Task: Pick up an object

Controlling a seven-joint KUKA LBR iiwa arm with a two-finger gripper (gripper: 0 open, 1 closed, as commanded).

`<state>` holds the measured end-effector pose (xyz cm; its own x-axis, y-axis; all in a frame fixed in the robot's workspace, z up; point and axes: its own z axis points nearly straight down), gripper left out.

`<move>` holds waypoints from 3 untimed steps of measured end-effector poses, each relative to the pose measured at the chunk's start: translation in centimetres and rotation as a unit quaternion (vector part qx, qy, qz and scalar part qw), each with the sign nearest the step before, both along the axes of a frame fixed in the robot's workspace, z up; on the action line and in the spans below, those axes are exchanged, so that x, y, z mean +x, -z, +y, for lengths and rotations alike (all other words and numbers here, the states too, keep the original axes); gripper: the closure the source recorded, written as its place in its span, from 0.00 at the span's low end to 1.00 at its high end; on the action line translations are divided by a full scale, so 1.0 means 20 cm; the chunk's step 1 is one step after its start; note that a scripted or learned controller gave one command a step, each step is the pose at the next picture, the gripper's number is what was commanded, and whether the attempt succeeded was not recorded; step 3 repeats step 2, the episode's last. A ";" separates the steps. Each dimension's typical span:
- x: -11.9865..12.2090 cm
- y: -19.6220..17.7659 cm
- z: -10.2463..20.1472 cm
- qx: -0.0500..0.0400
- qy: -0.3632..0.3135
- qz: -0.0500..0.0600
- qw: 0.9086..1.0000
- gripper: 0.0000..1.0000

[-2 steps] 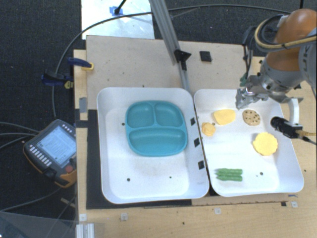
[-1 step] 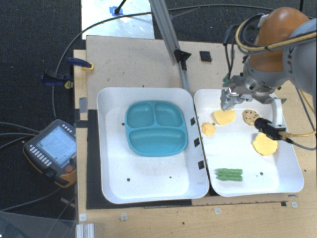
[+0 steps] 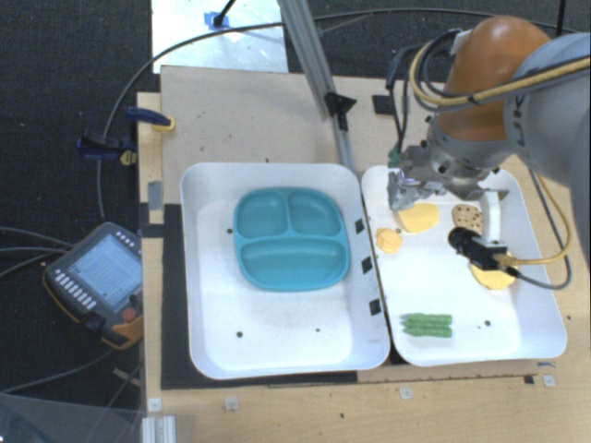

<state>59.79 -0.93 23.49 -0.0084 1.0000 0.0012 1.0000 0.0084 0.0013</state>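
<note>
Cardboard-topped bench (image 3: 249, 109), two white bins side by side. Left bin (image 3: 208, 330): blue divided plate (image 3: 292, 238). Right bin (image 3: 526, 326): yellow slice (image 3: 420, 218) just under gripper (image 3: 404, 195), small yellow piece (image 3: 389, 241), brown cookie (image 3: 466, 217), another yellow piece (image 3: 494, 278), green beans (image 3: 427, 325) near front. Jaw state: cannot tell. Nothing visibly held.

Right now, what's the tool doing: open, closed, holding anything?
Tool: cannot be told; it sits low in the right bin, at the yellow piece.
</note>
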 end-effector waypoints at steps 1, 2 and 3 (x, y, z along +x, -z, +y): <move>-0.09 0.04 0.29 0.000 0.000 0.001 1.000 1.00; -0.13 0.07 0.52 0.000 0.001 0.000 1.000 1.00; -0.13 0.07 0.52 0.000 0.001 0.000 1.000 1.00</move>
